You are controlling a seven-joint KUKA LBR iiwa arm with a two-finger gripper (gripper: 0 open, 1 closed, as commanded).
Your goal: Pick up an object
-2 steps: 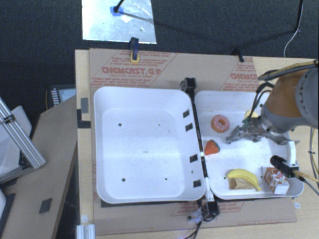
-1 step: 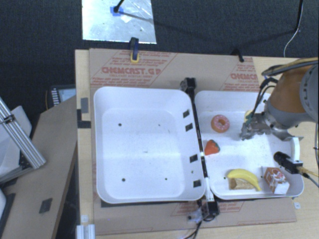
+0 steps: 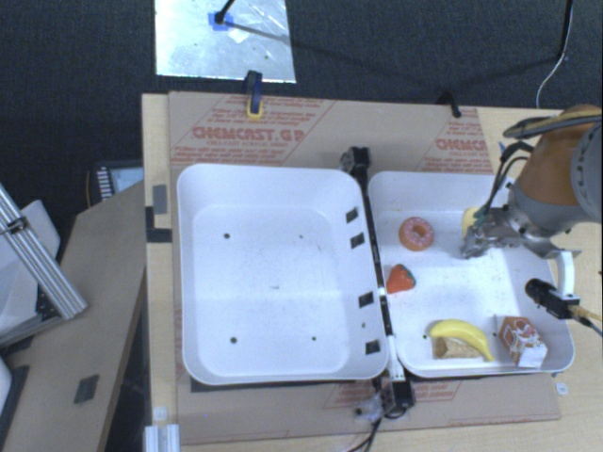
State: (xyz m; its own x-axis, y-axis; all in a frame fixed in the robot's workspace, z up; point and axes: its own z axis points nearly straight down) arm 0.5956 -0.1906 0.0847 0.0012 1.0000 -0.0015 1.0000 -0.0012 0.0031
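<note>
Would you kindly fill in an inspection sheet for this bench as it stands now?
Surface: two white bins side by side, left bin, right bin, on printed cardboard.
Job's things: in the right bin, a donut, a red piece, a banana, a small box, something yellow by the end effector.
Clutter: nothing seen.
Grippers: end effector low in the right bin; holds nothing visible.
Cables: black cable across the floor.
Surroundings: foil sheet, dark carpet.

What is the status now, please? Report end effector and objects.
End effector low in right bin, nothing seen held. Donut, strawberry, banana lie loose. Yellow item beside end effector.
</note>
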